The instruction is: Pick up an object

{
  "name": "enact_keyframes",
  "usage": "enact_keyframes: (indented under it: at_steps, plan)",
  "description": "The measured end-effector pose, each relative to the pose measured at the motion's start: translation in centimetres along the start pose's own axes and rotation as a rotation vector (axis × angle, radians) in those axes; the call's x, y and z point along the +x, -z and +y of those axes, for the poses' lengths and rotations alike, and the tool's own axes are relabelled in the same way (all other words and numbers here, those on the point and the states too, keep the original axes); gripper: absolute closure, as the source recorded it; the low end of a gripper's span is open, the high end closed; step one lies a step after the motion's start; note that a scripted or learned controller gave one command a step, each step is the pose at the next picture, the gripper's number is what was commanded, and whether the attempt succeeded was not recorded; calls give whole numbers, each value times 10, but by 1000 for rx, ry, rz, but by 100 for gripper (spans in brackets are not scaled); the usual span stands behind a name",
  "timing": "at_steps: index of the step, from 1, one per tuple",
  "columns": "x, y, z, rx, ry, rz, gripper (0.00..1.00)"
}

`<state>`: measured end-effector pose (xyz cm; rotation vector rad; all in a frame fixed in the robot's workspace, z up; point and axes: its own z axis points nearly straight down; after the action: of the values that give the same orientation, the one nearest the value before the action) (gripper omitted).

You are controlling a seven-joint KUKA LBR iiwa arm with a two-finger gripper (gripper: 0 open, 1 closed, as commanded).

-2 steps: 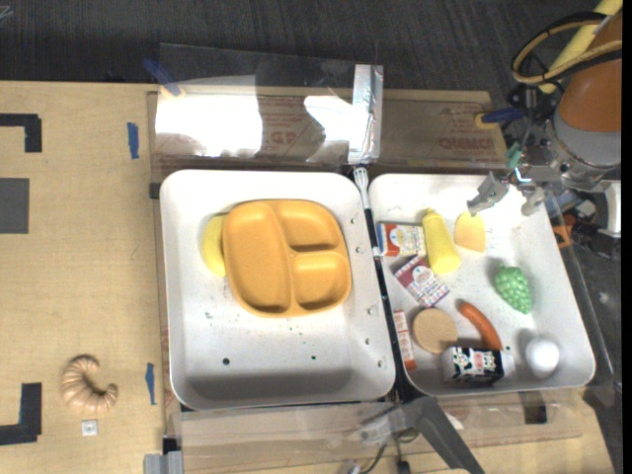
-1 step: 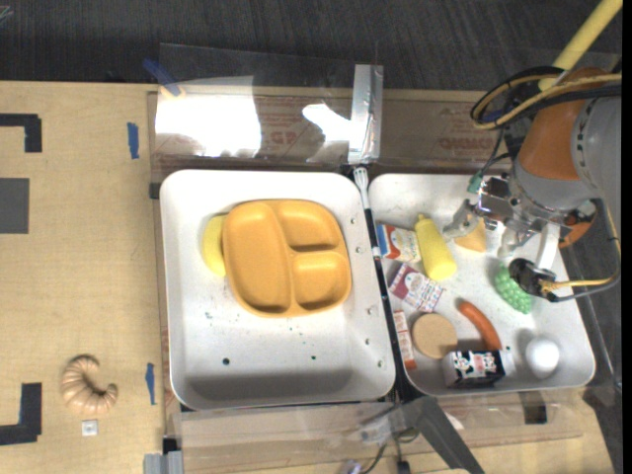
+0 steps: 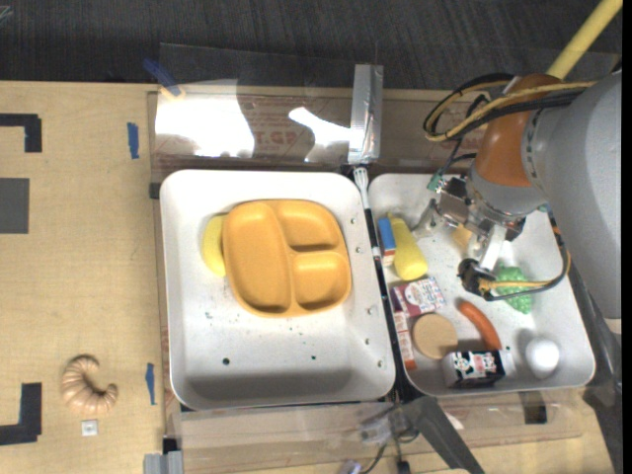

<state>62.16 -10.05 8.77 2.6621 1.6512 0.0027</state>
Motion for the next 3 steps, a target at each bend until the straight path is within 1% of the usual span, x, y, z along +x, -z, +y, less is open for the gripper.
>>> enact_keyframes:
  at_steps: [1,2,3]
  plan:
    - [6,-1,12,2,17,2,0]
    - [8,12,13,-3,20,4,100]
    - [72,100,-16,6,-312,6,100]
